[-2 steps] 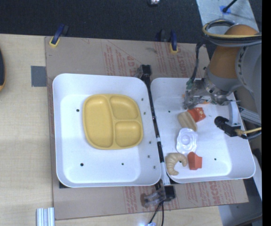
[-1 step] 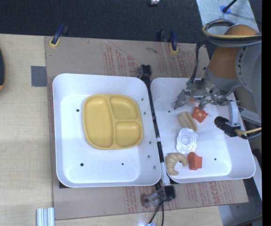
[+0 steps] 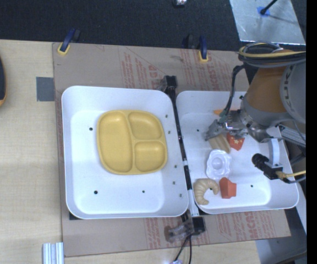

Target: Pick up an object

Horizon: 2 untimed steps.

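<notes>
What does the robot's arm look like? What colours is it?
The arm is fat and round, mostly grey, with a big orange band near its wrist. A black and yellowish cable loops over the top of it. At the end sits a small gripper made of dark grey metal parts, over the right bin.

Two white bins [image 3: 73, 147]. Yellow divided plate [image 3: 131, 142] in the left one, all one shade. Over in the right: tan croissant [image 3: 205, 190], small red block [image 3: 228, 188], clear-whitish cup [image 3: 218, 164], something beige [image 3: 220, 143], an orange-red bit [image 3: 236, 142]. Brown cardboard [image 3: 120, 70] with faded red print underneath. Light wood table [image 3: 15, 175]. Blue-and-yellow clamps [image 3: 66, 42] up top. Grey arm [image 3: 268, 92], orange band.
</notes>
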Each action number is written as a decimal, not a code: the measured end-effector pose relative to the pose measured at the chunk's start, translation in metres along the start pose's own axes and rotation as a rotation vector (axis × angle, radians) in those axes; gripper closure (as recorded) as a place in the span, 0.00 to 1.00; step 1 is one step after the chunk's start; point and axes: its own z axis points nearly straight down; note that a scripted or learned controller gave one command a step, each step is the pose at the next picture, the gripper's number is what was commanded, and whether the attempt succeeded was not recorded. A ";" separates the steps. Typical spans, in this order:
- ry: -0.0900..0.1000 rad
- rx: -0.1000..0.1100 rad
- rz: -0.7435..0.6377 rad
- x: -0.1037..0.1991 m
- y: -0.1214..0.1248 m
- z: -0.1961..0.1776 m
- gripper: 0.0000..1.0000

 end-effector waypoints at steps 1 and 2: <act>0.004 0.000 0.000 0.000 0.003 -0.013 1.00; 0.004 0.004 -0.001 0.000 0.001 -0.011 0.00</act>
